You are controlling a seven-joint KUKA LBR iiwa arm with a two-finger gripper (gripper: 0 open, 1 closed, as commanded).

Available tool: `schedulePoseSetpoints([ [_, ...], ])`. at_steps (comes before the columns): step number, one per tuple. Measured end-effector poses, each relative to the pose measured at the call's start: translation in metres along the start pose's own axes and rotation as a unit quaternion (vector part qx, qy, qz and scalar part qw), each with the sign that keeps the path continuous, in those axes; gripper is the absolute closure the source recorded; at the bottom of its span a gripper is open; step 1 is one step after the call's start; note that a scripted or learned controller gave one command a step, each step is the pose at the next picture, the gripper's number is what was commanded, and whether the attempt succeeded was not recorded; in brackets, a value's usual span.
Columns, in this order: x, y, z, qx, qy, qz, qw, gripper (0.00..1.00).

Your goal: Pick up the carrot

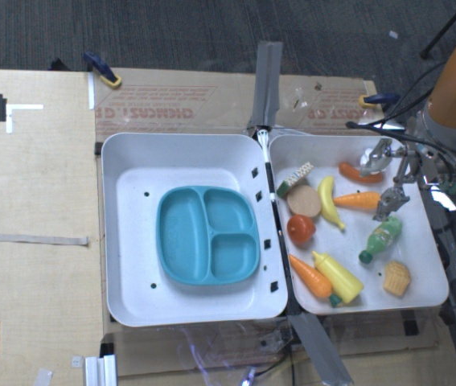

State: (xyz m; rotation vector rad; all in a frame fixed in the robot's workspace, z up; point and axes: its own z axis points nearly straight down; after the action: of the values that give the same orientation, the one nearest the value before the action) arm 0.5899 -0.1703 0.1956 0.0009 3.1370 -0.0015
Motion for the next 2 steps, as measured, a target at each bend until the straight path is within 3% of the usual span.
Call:
schedulePoseSetpoints([
  [1,-0.041,-0.033,0.093,0.0,0.0,-0.035,0.9994,0.0],
  [2,-0.019,-0.032,0.103,0.0,0.001,0.103,0.9947,0.0],
])
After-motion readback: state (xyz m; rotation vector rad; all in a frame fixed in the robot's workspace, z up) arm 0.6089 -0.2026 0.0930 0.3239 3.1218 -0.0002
